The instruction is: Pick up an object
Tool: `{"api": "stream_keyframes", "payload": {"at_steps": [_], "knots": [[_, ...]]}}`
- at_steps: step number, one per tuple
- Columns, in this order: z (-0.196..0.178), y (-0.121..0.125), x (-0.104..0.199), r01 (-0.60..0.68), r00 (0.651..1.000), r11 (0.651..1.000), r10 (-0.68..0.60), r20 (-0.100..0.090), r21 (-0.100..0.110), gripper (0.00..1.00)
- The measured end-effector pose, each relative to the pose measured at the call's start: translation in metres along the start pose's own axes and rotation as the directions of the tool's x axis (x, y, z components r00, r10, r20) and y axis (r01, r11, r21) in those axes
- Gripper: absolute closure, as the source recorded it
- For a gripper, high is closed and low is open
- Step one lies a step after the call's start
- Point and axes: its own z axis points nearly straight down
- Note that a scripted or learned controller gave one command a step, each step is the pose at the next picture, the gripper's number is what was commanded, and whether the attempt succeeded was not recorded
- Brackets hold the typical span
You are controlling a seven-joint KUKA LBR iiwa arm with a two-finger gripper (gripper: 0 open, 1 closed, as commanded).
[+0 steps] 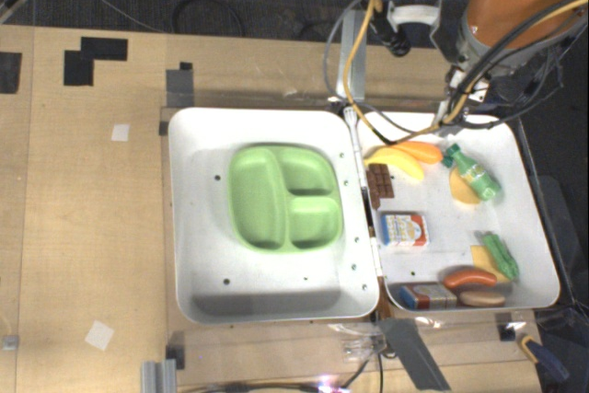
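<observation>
Counter [83, 225]: light wood surface carrying two shallow white bins, touching side by side. Left bin [198, 198] sits mid-counter; right bin [534, 225] lies against its right edge. Black tape marks [92, 58] and small pale squares [121, 132] lie at left.

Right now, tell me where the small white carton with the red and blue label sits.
The small white carton with the red and blue label lies in the right white bin, near its left wall, just below the brown chocolate bar.
</observation>
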Motion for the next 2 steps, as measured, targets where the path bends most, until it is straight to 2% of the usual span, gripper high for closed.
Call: {"api": "stream_keyframes", "payload": {"at_steps": [1, 2], "knots": [[-0.015, -0.069, -0.021, -0.07, 0.998, 0.998, 0.07, 0.002, 0.003, 1.0], [0.008, -0.066, -0.02, 0.037, 0.999, 0.999, -0.037, 0.001, 0.001, 1.0]]}}
